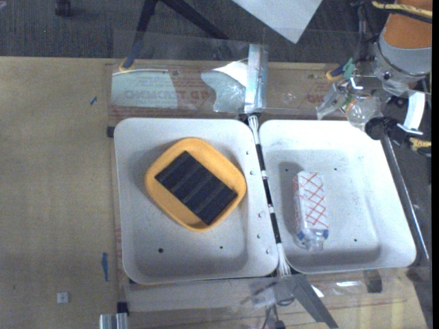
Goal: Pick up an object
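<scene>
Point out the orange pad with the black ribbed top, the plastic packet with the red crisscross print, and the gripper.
Orange pad with black ribbed top (196, 187), camera view, its black centre.
Red-crisscross plastic packet (310, 203), camera view, its printed middle.
Gripper (348, 101), camera view, near its tip.

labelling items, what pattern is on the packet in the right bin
A red crisscross lattice on white, on the packet in the right bin, camera view.

The grey metal robot arm (405, 53) wears a glossy orange band, yellow-black cabling, and black-and-white fittings near the wrist.

Two white bins (137, 252), one orange dish (195, 184), one netted packet (310, 208), possibly a bottle
</scene>
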Robot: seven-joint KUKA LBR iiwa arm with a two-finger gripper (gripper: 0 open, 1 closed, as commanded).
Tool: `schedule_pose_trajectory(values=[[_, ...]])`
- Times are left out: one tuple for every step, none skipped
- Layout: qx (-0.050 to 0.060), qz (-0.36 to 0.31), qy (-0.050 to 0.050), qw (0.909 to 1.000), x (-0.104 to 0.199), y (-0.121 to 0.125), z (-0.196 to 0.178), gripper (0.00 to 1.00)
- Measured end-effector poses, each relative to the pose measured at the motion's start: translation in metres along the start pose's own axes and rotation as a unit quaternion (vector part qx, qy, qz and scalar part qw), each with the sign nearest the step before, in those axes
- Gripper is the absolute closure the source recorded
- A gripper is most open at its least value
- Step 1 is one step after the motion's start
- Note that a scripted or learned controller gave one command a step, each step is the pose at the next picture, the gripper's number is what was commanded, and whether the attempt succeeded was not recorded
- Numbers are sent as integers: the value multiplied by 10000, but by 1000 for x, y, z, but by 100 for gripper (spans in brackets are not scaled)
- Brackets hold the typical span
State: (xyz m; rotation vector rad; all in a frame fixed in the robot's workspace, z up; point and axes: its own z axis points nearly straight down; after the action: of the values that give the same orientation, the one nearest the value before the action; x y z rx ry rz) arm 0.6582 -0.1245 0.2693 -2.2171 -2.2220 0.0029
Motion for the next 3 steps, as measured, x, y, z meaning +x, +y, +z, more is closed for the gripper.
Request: schedule_pose_trajectory(values=[[-13,-359,-5,9994,15,-38,141,0],[-65,-1556,-18,9878,31,-40,180,0],[-83,-1541,-23,9880,29,-39,170,100]])
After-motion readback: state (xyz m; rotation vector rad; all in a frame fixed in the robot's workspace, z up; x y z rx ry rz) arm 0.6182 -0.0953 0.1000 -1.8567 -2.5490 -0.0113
